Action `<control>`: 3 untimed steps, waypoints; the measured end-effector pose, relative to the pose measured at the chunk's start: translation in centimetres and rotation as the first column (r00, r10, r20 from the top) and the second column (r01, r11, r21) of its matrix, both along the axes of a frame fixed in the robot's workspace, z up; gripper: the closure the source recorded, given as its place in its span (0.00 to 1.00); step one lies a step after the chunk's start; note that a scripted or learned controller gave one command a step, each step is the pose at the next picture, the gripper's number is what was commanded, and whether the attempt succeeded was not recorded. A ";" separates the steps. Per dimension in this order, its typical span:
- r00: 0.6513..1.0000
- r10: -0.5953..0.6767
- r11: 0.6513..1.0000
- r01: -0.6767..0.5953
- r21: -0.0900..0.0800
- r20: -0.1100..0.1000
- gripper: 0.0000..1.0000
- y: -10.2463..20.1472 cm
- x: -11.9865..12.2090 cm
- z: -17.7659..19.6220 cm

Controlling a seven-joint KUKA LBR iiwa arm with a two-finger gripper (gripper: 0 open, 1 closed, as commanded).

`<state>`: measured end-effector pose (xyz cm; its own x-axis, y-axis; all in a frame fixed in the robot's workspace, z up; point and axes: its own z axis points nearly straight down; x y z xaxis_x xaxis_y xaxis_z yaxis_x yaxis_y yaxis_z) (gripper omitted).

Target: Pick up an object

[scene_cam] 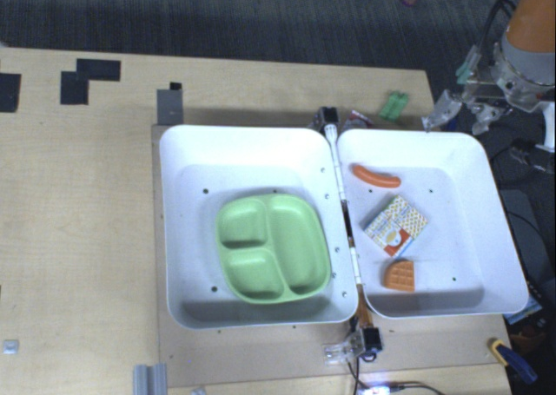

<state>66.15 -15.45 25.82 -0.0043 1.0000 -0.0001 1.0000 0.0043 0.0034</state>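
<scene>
Grey claw (459,105): you see it at the upper right, beyond the right bin's (460,152) far corner; fingers spread, gripping nothing.
Nearest item: an orange sausage (375,177) lies at the right bin's far left.
Next: a patterned box (395,224), tilted, mid-bin.
Then: a waffle-like piece (400,276) just beside the box.
Left bin (187,211): your green divided tray (272,247) sits centred.

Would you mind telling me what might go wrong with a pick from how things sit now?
1. The carton lies flat and nearly touches the waffle; closing on one may nudge the other.
2. The hot dog is round and thin, so it could roll or slip out.
3. The hand sits at the right bin's back rim, so a low approach might clip it.
</scene>
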 end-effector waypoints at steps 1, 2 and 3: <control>1.000 -0.001 1.000 0.001 0.001 -0.004 0.00 -0.1 0.7 -11.9; 1.000 -0.002 1.000 0.002 -0.003 0.016 0.00 2.1 -1.7 -16.6; 1.000 -0.001 1.000 0.001 -0.001 0.022 1.00 2.3 -1.6 -15.4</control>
<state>64.59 -13.19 10.43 -0.0031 1.0000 -0.0010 0.9997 0.0031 0.0252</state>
